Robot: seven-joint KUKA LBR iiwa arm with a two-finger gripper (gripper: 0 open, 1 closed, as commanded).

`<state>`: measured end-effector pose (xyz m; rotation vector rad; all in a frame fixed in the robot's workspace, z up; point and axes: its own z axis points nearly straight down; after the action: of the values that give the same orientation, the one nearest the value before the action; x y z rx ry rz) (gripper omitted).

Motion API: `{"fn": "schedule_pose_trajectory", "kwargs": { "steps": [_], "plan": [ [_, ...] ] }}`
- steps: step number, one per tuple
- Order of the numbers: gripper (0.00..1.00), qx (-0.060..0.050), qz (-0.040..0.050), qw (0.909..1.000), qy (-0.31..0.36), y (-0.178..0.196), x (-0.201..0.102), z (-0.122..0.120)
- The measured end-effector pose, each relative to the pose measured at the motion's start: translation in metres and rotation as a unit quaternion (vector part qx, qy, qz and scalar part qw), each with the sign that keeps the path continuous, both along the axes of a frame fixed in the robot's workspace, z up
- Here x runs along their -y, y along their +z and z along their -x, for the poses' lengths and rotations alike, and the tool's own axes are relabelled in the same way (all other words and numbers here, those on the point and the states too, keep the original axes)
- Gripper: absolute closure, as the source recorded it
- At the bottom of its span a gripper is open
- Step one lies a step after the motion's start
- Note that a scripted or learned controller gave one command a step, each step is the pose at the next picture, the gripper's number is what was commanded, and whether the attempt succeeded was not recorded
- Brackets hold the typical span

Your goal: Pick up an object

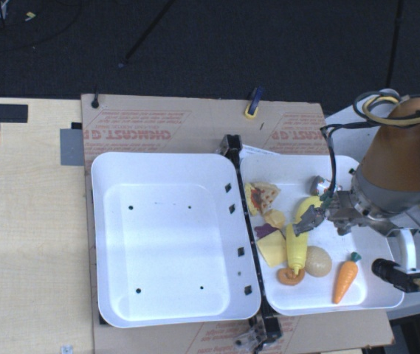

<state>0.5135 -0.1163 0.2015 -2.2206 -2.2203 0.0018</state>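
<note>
Camera view shows the tool [307, 219] low in the right bin [342, 301], its dark fingers apart with nothing clamped between them, just above the yellow corn [296, 249]. A tan ball [317, 262] touches the corn, an orange carrot [345, 279] lies near the bin's front right corner, and the left bin [165, 301] adjoins.

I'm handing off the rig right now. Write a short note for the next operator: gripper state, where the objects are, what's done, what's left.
Gripper: low over the right bin, above the upper end of the yellow corn cob. Whether it grips anything cannot be told.
Objects, all in the right bin: corn cob, carrot, beige potato-like ball, yellow block, small orange piece, pizza-like slice.
Left bin: holds none of the objects.
Done: approach to the pile.
Left: confirm a grasp and lift one object.
</note>
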Motion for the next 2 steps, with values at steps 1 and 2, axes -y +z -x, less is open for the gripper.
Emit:
{"fn": "schedule_pose_trajectory", "kwargs": {
  "steps": [1,2],
  "plan": [
    [0.0,-0.002,-0.0011,1.0,0.0,-0.115,0.008,-0.024],
    [1.0,0.0,-0.0011,1.0,-0.003,-0.098,0.01,-0.024]
  ]
}}
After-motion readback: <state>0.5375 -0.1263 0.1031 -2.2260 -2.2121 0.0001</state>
